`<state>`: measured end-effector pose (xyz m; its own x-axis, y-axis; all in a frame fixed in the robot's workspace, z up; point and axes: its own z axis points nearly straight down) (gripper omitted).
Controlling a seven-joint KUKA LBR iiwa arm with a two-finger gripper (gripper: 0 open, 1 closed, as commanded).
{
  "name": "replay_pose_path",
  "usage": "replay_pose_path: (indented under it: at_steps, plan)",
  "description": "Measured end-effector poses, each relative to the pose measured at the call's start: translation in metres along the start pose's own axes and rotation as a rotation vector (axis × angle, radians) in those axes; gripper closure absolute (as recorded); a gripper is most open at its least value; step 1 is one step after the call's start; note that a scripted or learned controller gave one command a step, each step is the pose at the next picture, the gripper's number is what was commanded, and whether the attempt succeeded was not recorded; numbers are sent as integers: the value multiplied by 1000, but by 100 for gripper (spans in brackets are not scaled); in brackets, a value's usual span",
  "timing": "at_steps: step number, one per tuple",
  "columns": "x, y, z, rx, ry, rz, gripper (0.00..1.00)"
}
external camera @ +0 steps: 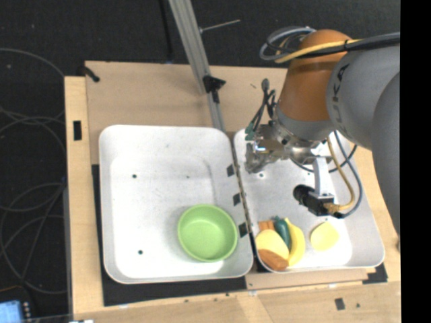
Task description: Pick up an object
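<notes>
My gripper point(255, 161) hangs over the far left part of the right bin point(363, 247), close to the wall between the two bins, under the orange wrist band. Nothing shows between its fingers. At the near edge of that bin lies a cluster of toy food: an orange-brown piece point(272, 256), a yellow banana point(296, 243) with a dark green piece point(283, 231) on it, and a pale yellow round piece point(324, 236) to the right. A green bowl point(207, 232) sits in the near right corner of the left bin point(135, 153).
A black fitting point(311, 200) with cables hangs off the arm above the right bin's middle. A slanted metal post point(192, 46) rises behind the bins. The wooden bench edge point(77, 180) borders the left bin.
</notes>
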<state>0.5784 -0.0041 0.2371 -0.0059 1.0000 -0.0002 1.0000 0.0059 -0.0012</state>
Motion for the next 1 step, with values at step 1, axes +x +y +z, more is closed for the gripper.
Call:
replay_pose_path:
  at_steps: [1]
  plan:
    - [46, 16, 2, -2, 2, -2, 100]
